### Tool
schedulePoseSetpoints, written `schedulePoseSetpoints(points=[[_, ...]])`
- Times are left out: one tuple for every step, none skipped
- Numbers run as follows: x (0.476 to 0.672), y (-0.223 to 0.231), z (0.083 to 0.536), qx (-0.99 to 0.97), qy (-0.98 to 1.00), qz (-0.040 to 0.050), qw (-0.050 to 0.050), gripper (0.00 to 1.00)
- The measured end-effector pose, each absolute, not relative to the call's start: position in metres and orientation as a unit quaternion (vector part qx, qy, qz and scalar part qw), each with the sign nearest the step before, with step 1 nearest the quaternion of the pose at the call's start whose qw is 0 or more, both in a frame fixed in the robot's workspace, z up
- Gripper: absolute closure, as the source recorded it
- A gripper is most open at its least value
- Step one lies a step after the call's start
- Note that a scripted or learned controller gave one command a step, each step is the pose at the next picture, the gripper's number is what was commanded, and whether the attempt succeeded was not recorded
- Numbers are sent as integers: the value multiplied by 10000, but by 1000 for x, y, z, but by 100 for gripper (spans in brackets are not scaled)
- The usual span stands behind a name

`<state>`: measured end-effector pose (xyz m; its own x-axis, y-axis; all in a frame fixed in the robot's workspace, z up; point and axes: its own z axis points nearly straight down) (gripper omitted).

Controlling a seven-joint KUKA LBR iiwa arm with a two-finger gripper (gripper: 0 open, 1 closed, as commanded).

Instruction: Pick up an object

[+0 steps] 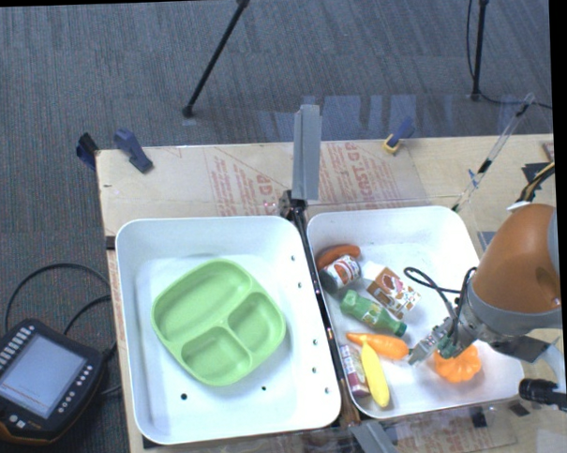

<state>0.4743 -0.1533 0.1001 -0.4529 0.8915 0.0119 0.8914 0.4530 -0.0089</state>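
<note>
Grey carpet (89,79) lies around a plywood bench (216,182) that carries two white bins side by side, with tripod legs (215,55) standing behind it and a tablet (37,377) on the floor at the left. The left bin (139,241) holds a green divided plate (219,319) lying flat near its middle. The right bin (424,226) holds a cluster of toy foods: a sausage (338,256) at the back, a dark can (341,273) just beside it, a small box (392,291) to the right, a green bottle (372,313) in front of those, a carrot (380,344) nearer the front, a yellow banana (374,375) at the front wall, and a slim red packet (353,368) along the left wall. An orange pepper (457,364) lies in the front right corner. My gripper (429,346) is low in the right bin, between the carrot's tip and the pepper, just beside both. I cannot tell how far apart its tips stand, nor see anything held in it. My arm (520,276) comes in from the right, its orange band bulking over the bin's right edge, wrist slanting down and leftward.
</note>
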Motion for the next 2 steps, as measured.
schedulePoseSetpoints(points=[[476, -123, 188, -6691, -7432, 22, 36, 100], [478, -118, 290, -6199, -7847, 24, 26, 100]])
